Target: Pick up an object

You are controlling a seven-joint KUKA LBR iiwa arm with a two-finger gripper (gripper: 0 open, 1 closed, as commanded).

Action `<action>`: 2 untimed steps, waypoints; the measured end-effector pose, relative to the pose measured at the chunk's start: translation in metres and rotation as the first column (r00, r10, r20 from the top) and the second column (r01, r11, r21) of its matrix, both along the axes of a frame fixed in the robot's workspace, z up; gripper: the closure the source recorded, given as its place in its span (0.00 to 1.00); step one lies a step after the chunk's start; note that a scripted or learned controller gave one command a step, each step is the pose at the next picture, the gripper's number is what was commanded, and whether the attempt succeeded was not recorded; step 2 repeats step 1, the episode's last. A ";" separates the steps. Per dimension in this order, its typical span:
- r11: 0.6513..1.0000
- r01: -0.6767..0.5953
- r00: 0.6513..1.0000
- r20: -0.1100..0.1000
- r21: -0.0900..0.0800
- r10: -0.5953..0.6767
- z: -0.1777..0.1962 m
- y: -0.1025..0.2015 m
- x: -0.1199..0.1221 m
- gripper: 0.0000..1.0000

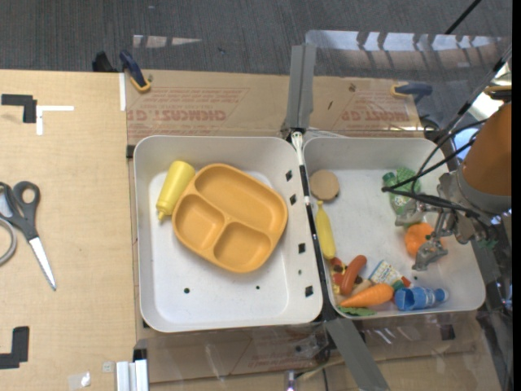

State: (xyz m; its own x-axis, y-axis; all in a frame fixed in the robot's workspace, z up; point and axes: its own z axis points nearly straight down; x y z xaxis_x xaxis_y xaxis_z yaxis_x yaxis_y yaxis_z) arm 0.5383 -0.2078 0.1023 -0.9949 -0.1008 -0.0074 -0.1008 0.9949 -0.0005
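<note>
Two shallow white bins sit side by side on the worktop [65, 218]. The left bin [163, 300] contains an orange three-compartment plate [229, 217], lying flat and rotated so that its long axis runs from upper left to lower right, and a yellow bottle [172, 188] lying on its side just beside the plate's upper-left edge, its narrow end pointing toward the bin's near-left.

The right bin [358, 177] holds a scatter of small items: a round tan disc [325, 186] near the far-left corner; a yellow corn-like piece [325, 230] along the left wall, long axis running far to near; a red sausage-shaped piece [352, 272]; a carrot [368, 296] lying with its tip toward the left; a blue bottle [418, 298] on its side near the front wall, long axis left to right; a green item [401, 184] toward the far right; and an orange ball-like object [418, 238].

The arm enters from the right, its orange band [492, 157] above the wrist, with the hand [430, 255] lowered into the right side of the right bin, just beside the orange object. Whether the hand is spread or closed cannot be told, nor whether it grips anything. Scissors [31, 226] lie on the worktop at left.
</note>
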 end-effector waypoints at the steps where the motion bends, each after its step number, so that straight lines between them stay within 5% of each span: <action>1: 0.993 0.117 0.993 -0.003 0.000 -0.117 -0.010 0.014 0.010 0.00; 2: 0.993 0.117 0.993 -0.003 0.000 -0.117 -0.010 0.014 0.010 0.00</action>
